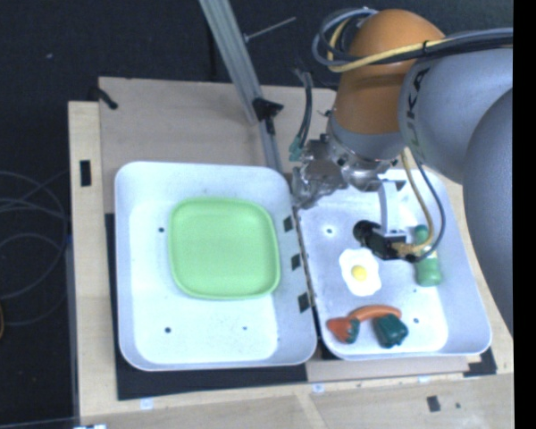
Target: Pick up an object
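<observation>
We logged the claw (311, 184) over the right bin (460, 324); its state we could not tell. Fried egg (361, 273), sausage (372, 313) unpicked; task pending.

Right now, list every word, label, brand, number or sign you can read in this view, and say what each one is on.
None can be read.
KUKA iiwa arm: dark lettering along the grey link beside the orange band, cut off and too blurred to read.
Green plate, fried egg and both white bins: no text shows on them.
</observation>
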You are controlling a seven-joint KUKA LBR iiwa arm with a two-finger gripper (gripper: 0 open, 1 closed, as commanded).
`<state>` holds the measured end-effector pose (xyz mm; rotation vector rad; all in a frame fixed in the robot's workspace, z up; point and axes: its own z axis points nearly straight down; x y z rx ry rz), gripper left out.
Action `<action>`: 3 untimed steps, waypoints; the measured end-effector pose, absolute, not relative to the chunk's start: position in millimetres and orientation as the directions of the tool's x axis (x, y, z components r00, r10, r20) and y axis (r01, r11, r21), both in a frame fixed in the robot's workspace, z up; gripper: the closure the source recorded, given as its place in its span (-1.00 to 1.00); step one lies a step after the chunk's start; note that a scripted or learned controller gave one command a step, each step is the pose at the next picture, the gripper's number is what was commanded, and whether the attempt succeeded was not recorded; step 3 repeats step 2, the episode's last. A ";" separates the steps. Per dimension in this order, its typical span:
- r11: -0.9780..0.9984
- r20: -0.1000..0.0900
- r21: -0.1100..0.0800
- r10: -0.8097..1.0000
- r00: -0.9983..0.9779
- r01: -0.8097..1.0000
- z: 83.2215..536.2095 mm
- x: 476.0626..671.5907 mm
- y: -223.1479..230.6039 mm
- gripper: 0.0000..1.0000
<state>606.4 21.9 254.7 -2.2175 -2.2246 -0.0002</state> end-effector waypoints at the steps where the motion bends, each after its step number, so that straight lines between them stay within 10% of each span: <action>1: 0.004 0.001 0.001 1.000 -0.004 1.000 255.2 588.5 72.3 1.00; 2: 0.000 0.001 0.001 1.000 0.000 1.000 255.2 588.9 69.8 -1.00; 3: 0.000 0.001 0.001 1.000 0.000 1.000 255.2 588.9 69.8 -1.00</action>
